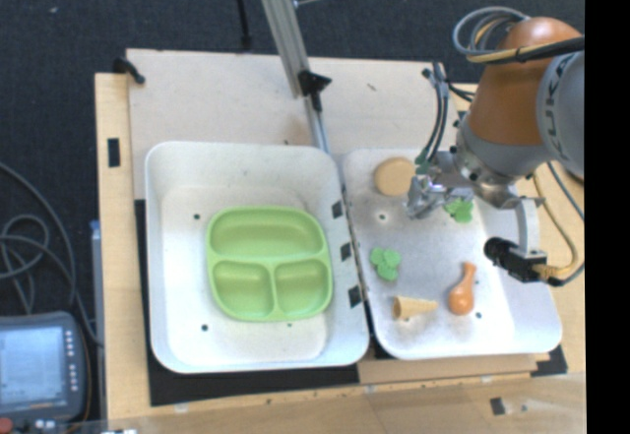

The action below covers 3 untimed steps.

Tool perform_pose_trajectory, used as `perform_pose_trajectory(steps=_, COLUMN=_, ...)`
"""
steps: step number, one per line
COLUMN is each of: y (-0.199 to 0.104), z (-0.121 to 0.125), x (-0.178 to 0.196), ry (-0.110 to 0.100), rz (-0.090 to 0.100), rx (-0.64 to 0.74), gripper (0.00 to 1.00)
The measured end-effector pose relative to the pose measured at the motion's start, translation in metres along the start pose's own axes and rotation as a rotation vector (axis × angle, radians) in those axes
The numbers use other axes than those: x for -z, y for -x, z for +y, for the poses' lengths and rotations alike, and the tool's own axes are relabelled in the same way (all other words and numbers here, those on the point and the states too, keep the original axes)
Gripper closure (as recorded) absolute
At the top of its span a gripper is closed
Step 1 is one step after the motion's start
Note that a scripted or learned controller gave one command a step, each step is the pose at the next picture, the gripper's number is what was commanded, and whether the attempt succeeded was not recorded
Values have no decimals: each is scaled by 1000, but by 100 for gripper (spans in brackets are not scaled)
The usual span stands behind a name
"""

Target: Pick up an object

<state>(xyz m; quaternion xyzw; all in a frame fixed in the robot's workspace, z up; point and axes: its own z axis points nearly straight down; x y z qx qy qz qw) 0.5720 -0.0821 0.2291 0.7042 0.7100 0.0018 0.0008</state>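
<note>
Above the right bin (532, 324), the gripper (425, 198) hangs between a tan round piece (393, 176) and a green piece (460, 210), its jaws' state unclear.

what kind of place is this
Likely a robot lab test bench: an arm reaches over two white bins holding a green tray and toy food, with cables on dark carpet.
</note>
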Motion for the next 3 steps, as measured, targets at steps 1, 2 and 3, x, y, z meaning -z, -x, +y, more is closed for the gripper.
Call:
perform_pose_trajectory(steps=1, y=-53, z=-9, x=-6, ry=-3, rz=0, rx=-1, gripper=100)
perform_pose_trajectory(steps=2, y=-104, z=-16, x=9, ry=0, rz=1, rx=0, gripper=100)
perform_pose_trajectory(steps=3, y=-168, z=-21, x=9, ry=-2, rz=1, rx=2, gripper=100)
